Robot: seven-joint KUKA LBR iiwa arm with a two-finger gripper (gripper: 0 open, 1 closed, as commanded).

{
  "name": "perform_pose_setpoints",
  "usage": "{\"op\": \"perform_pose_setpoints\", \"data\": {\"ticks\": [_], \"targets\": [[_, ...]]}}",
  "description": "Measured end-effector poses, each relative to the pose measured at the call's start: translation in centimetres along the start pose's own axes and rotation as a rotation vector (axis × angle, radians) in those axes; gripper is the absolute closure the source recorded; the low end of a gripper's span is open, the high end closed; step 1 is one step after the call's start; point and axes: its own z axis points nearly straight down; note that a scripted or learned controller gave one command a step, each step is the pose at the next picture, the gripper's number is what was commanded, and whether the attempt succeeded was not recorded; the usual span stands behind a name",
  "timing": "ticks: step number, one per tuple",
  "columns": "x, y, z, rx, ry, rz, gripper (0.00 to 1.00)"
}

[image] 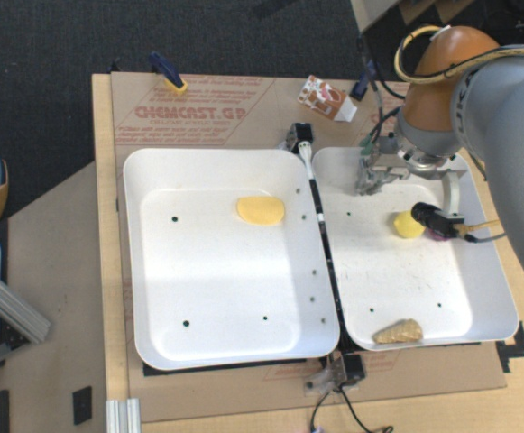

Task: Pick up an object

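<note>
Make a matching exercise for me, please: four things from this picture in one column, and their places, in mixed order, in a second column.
Things:
1. yellow oval
2. small yellow block
3. tan lump
4. pincer

Places:
A. right bin, by the near rim
B. right bin, far corner beside the left bin
C. left bin
D. right bin, around the middle

Pairs: 1-C, 2-D, 3-A, 4-B

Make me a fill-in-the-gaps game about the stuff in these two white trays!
1. The white bin with the yellow oval piece is on the view's ___ side.
2. The gripper hangs over the other bin, which holds ___ loose things.
3. The small block in that bin is coloured ___.
Missing words: left; two; yellow.
</note>
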Motion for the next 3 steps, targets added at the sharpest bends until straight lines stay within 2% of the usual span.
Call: {"op": "perform_pose_setpoints", "data": {"ticks": [1,2,3], "targets": [[-8.2,-0.1,-7.7,-0.01,-0.01,0.013,1.0],[-12.1,-5.3,-6.0,0.003,-0.005,0.014,1.0],[-2.8,-4.3,1.1,0.004,0.001,0.0,1.0]]}}
